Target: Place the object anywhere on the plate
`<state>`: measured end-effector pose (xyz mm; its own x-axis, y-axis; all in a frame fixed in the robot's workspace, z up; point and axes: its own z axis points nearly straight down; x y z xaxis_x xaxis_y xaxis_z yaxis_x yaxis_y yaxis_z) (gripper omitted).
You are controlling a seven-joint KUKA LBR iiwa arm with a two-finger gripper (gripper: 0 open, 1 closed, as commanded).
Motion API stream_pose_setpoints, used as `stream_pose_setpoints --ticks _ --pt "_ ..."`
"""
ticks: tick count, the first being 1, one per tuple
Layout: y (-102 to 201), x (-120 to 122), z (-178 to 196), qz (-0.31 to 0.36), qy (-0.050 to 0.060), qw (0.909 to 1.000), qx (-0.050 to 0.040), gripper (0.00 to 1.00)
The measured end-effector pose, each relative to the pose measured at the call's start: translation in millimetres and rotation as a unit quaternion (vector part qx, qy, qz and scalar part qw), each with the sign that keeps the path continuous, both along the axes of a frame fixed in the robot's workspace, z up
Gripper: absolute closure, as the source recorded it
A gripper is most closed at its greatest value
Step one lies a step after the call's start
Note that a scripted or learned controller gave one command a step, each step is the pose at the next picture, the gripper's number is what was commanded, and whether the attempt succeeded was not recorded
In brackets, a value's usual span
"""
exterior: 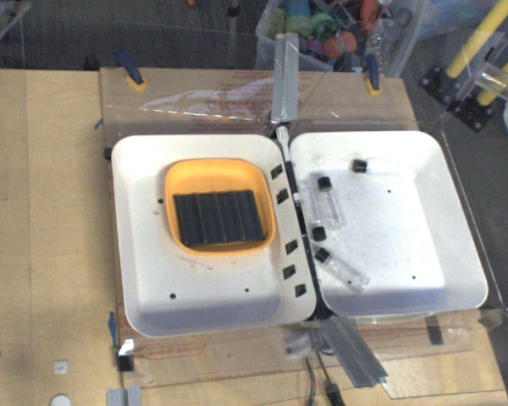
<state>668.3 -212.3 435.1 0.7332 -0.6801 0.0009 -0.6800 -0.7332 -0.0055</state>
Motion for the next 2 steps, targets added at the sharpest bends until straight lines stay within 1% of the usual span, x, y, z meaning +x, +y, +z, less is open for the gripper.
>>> stream_pose_setpoints --ticks 1,2 --pt "-2.0 0.0 -0.6 0.014 0.000 0.9999 0.0002 1.00" --pt "-3.9 0.1 -0.3 -0.004 0.000 1.0000 0.0007 1.00"
